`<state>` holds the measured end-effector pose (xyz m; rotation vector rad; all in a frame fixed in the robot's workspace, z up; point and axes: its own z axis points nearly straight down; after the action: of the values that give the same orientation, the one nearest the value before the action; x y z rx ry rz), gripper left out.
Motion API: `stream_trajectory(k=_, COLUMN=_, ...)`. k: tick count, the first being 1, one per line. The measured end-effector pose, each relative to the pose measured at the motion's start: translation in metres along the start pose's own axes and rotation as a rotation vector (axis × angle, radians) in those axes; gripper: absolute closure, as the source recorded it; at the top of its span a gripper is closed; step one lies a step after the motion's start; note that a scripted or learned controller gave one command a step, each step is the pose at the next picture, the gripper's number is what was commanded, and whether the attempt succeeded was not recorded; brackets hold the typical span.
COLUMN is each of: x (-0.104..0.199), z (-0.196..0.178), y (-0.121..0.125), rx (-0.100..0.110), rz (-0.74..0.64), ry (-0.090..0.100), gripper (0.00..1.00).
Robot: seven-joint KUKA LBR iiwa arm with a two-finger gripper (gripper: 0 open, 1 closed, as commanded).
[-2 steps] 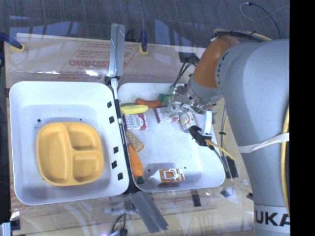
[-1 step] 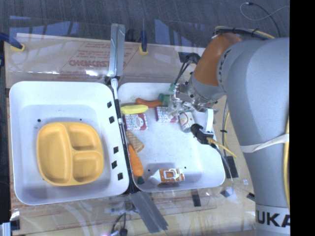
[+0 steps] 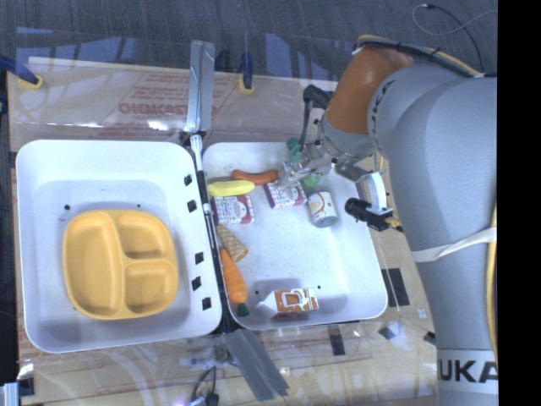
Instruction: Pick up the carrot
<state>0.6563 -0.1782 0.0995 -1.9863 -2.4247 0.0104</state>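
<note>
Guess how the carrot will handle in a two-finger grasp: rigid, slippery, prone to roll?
The carrot looks like a rigid moulded toy, so it probably won't flex. Its tapered, rounded body may slip or roll between fingers. It lies against the right bin's left wall, likely leaving little room for a finger on that side.

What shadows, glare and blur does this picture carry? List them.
Camera view: soft even light, faint shadows under the yellow tray and carrot; glare on the clear sheet behind the bins; gripper area slightly blurred, details hard to read.
</note>
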Motion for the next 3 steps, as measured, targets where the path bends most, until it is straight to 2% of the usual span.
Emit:
stream_trajectory(k=1, x=0.001, z=-0.011, y=0.001, rx=0.001, rz=-0.005, ry=0.0, gripper=1.0)
stream_trajectory(k=2, x=-0.009, z=-0.001, y=0.003, rx=-0.022, rz=0.569, ry=0.002, gripper=1.0)
stream_trajectory(k=3, x=-0.002, z=-0.003, y=0.008, rx=-0.026, rz=0.56, ry=0.012, gripper=0.0)
